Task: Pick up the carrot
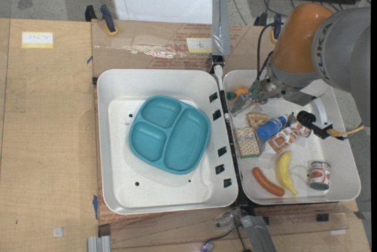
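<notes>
The tabletop (47, 127) stretches wide and brown, and on it sit the two white bins, the left bin (109, 145) and the right bin (347, 180), touching along their inner walls. The grey arm (347, 45) with its orange band reaches in from the right, over the far end of the right bin. In the left bin lies a teal divided plate (171, 134), flat and slightly turned. The jaws (250, 95) hang low at the far left corner of the right bin, and whether they are parted or closed cannot be told from here. Just beside them, at that same corner, a small orange shape with a green tip shows: the carrot (240, 92), resting in the bin. Nearer the front lie a yellow banana (285, 171), a red sausage (268, 181), a small can (318, 175) and a blue bottle (271, 128).
</notes>
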Controlling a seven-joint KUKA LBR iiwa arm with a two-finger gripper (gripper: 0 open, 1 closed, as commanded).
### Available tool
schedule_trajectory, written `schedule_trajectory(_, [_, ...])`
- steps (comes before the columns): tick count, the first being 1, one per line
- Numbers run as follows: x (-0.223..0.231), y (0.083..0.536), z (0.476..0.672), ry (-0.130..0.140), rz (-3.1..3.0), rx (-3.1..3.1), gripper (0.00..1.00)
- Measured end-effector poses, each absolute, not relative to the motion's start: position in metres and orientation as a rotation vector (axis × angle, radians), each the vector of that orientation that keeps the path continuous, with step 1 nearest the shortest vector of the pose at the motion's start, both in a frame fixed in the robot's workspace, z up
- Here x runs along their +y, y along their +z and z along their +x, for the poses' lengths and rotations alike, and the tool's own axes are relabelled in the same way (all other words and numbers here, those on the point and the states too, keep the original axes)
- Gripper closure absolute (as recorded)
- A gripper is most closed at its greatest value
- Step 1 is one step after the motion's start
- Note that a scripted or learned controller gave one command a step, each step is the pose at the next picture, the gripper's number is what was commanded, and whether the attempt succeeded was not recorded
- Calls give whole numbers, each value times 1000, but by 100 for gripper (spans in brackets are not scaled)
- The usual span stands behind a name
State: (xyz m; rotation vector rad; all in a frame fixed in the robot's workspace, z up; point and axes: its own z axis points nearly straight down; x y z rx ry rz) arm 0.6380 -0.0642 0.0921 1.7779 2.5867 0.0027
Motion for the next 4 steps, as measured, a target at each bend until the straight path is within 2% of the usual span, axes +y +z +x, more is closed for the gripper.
schedule_trajectory(1, [-69,144,659,3,2185,2254,0])
schedule_trajectory(2, [-78,92,607,1,1973,2445,0])
schedule_trajectory(3, [-74,89,653,-19,1865,2550,0])
schedule_trajectory(4, [-38,193,655,2,2284,2153,0])
